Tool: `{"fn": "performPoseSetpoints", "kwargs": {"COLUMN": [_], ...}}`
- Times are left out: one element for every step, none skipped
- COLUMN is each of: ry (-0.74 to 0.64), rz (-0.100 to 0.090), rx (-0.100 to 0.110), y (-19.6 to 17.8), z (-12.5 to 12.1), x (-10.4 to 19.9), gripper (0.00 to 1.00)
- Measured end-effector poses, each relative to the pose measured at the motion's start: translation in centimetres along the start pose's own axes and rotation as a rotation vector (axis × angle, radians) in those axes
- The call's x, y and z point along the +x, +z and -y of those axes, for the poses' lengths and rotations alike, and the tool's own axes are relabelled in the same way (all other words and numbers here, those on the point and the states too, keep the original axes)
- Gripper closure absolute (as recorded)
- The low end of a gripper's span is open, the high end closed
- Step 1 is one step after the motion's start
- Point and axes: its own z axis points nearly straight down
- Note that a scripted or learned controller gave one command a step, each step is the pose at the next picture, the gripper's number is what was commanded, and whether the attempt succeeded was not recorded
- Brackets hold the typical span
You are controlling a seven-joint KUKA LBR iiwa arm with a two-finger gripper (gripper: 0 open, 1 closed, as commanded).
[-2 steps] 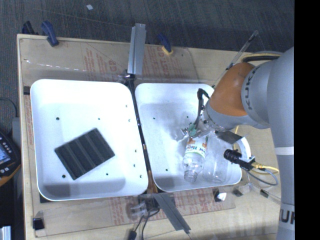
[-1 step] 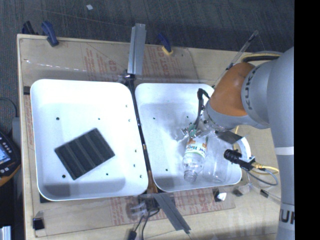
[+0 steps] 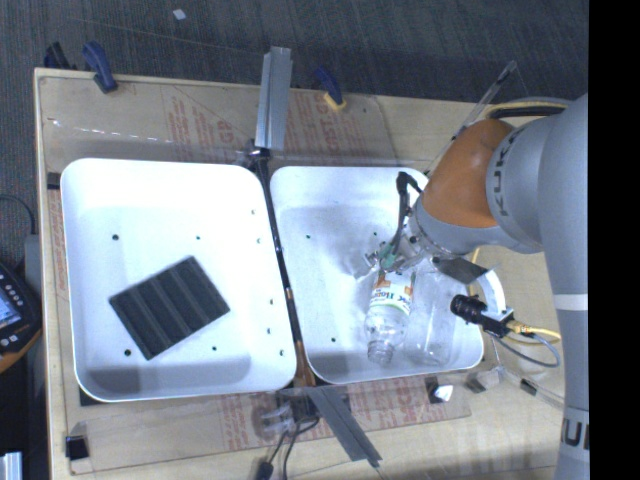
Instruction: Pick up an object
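The arm is down in the right bin (image 3: pixel 330 368), and to my eye this is the reach-and-grasp step, not a lift. The jaws (image 3: pixel 388 258) sit low just at the upper end of a clear plastic bottle (image 3: pixel 388 311) that lies on its side, its label facing up, stretching away from the jaws toward the near wall of the bin. Whether the jaws are spread or clenched I cannot tell; the wrist hides them, and I cannot make out the bottle between them. Just beside the bottle on the far side from the other bin lies something clear and glassy (image 3: pixel 437 323). Next, I judge, comes a firm closure on the bottle before any rise. Well apart from the jaws, a dark ribbed slab (image 3: pixel 169 305) lies in the left bin (image 3: pixel 90 183) on the worktop (image 3: pixel 150 118).
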Motion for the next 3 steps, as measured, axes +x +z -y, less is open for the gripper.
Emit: {"fn": "performPoseSetpoints", "kwargs": {"ry": [-0.008, -0.008, -0.006], "rz": [0.003, 0.003, 0.003], "rx": [0.000, 0.001, 0.001], "y": [-9.7, -9.6, 0.1], "z": [-1.1, -1.1, -4.7], "x": [4.4, 4.3, 6.6], "gripper": [1.00, 0.00, 0.00]}}
